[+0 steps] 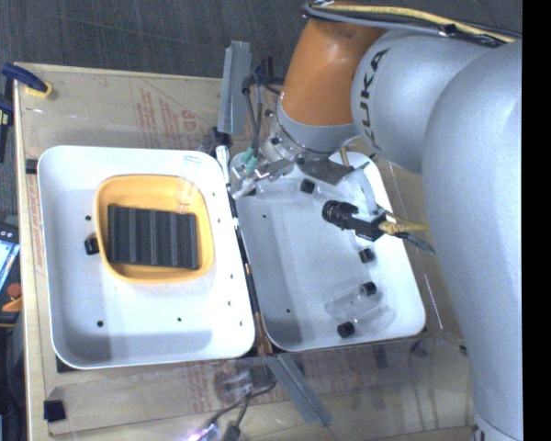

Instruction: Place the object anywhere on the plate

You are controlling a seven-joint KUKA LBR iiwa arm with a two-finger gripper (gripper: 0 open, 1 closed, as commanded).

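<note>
Gripper (246,168) is seen low at the right bin's (294,329) far left corner, by the rims between the bins; whether it is clasped on anything cannot be told. What seems the object (356,299), clear, is lying near that bin's front, well apart from the plate (119,191). An empty crossing is risked, or a rim clipped.

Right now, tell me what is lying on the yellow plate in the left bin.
On the yellow plate lies a dark ribbed rectangular object, covering its middle. A clear, glassy item seems to rest near the plate's upper right rim. The plate surface beneath the dark object is covered.
</note>
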